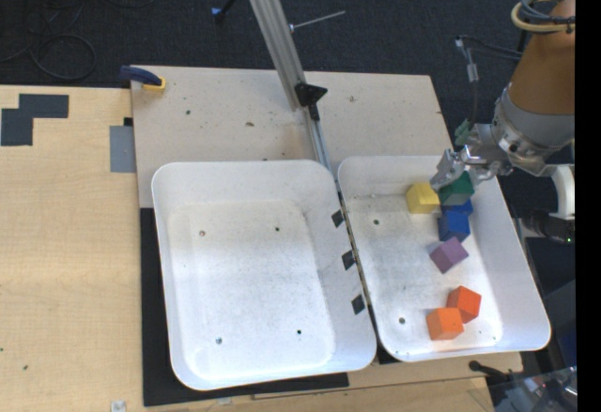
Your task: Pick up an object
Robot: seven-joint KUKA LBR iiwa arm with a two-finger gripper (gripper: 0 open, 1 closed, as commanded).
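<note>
Small green plastic block (pixel 458 187) at upper right of the right shallow white bin (pixel 526 307), touching a yellow cube (pixel 423 198) and a blue cube (pixel 454 219). Claw (pixel 451 172) right over it, grip state impossible to tell. Probably descending to grasp; next, closing and lifting straight up.

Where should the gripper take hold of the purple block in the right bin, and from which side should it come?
Grip the purple block across two opposite flat faces, probably coming straight down from above. It lies turned at an angle in the right bin, apart from the blue block and the orange blocks, so its sides look free for fingers.
</note>
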